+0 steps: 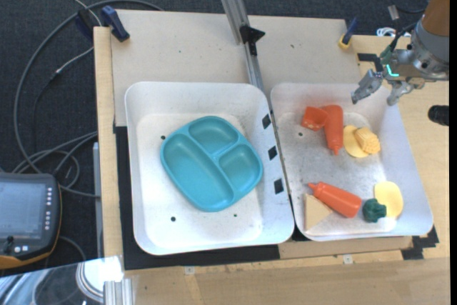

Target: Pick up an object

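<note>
I held the gripper (378, 88), jaws spread and empty, above the right bin's (418, 175) one-o'clock corner. The orange toy (327, 123) lay toward seven o'clock; I judged a centred, straight descent across it wisest.

Wooden bench (178, 46) bears left bin (143, 225), right bin (414, 175), side by side.

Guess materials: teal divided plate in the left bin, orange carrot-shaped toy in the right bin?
Teal divided plate: likely moulded plastic, semi-matte; uniform colour, smoothly rounded compartment walls, soft sheen without sharp glare. Orange carrot-shaped toy: probably plastic or rubbery vinyl, slightly glossy; saturated single colour, smooth tapered body. Hard or soft cannot be told from this view.
</note>
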### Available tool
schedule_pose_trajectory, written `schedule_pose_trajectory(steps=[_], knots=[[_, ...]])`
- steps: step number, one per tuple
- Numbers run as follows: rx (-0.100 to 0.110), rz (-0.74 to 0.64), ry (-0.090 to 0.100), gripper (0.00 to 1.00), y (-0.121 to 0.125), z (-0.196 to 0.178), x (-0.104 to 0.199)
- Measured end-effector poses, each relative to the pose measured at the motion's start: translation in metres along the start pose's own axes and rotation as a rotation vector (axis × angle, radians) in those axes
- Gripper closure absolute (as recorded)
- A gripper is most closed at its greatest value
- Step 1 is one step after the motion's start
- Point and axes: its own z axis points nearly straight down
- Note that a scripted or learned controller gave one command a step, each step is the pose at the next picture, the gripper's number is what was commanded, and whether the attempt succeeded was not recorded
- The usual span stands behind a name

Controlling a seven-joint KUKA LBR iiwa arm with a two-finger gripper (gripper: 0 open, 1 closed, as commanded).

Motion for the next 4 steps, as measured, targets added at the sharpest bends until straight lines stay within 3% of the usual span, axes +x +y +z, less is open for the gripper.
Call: schedule_pose_trajectory(steps=[1,2,3,4], knots=[[-0.007,0.0,-0.001,0.0,0.001,-0.004,0.0],[0.002,0.001,0.0,0.0,-0.001,0.06,-0.003],[-0.007,0.002,0.001,0.0,-0.005,0.108,-0.011],[-0.011,-0.004,0.004,0.0,0.001,0.117,-0.01]])
